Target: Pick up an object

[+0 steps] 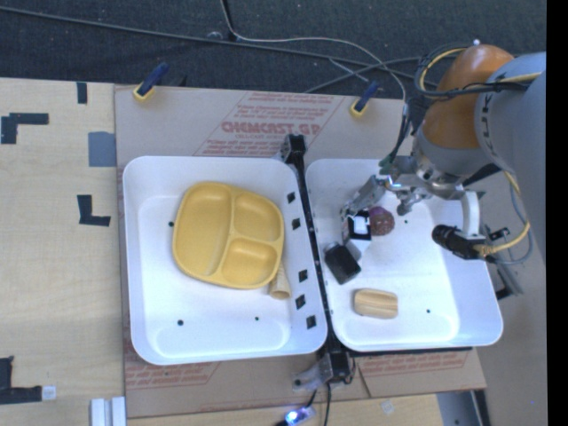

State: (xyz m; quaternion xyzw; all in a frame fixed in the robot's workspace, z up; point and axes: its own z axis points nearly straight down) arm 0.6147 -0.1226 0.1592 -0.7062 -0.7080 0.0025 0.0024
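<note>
In the right bin (461,313), my gripper (381,206) hangs low over the left part, its two fingers spread open. A small dark purple ball (382,222) lies on the bin floor just in front of the gap between the fingertips; nothing is clamped. A small black-and-white piece (358,227) touches the ball's left side. A black block (342,262) lies nearer the divider, and a tan bread-like loaf (375,303) rests toward the front.
The left bin (146,318) holds a yellow divided plate (227,235) and a small tan cone (280,285) at its front right edge. The black divider (306,238) runs between the bins. Cables (479,242) hang at the arm's right.
</note>
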